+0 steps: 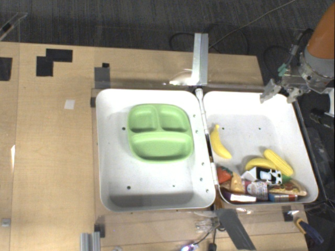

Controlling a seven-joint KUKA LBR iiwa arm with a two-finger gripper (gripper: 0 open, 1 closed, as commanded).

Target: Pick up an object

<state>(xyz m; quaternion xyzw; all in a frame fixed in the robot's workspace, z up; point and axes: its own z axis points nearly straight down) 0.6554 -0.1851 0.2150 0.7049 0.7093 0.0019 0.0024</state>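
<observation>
Camera view, arm (320, 46) over right bin's (251, 120) far corner, pincer (279, 91) splayed, holding nothing.

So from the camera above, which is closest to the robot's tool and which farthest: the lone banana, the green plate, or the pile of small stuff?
From the tool, at the right bin's far right corner:
1. Lone banana, by that bin's left wall.
2. Pile, along its near edge; only somewhat farther.
3. Green plate, in the left bin, clearly farthest.
</observation>
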